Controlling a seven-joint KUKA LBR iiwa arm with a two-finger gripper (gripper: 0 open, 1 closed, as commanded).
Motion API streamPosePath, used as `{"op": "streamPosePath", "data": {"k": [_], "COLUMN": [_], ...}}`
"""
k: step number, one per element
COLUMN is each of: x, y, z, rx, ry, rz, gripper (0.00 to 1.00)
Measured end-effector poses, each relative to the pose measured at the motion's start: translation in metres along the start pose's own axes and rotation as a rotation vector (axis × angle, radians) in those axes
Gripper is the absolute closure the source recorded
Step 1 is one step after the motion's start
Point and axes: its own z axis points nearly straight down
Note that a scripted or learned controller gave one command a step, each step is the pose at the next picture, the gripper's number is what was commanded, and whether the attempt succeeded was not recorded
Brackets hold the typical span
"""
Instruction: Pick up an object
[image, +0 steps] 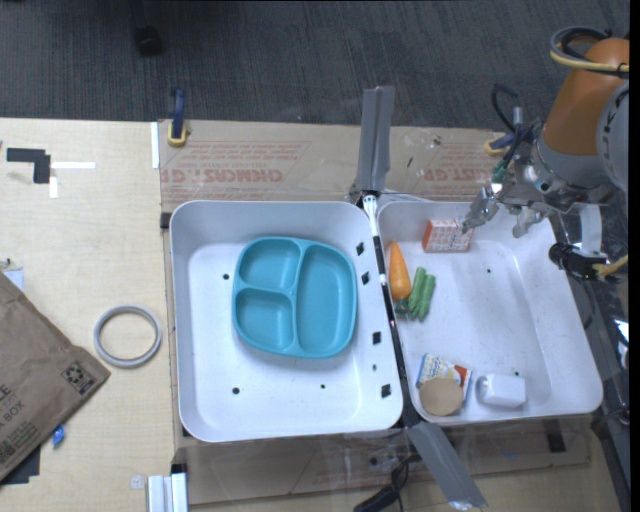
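Gripper sits over the right bin's far edge, can't tell its state. Small orange box just left of it, near the far wall. Carrot and green pods hug the left wall, white block by the near rim. Bin's middle is open floor

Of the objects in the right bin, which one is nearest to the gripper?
The small orange-and-white box at the bin's far end, just beside the gripper. The others lie farther off.

"BOX" on brown cardboard box, inverted red lettering on cardboard sheet
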Motion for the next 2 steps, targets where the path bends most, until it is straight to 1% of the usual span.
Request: {"op": "streamPosePath", "data": {"k": [1,2], "x": [0.0025,0.0029], "y": [-0.0008,-0.0006], "z": [0.0106,0.0121], "rx": [0.003,0.002], "ry": [0.0,0.0], "rz": [-0.003,-0.109], "gripper": [0.0,0.0]}}
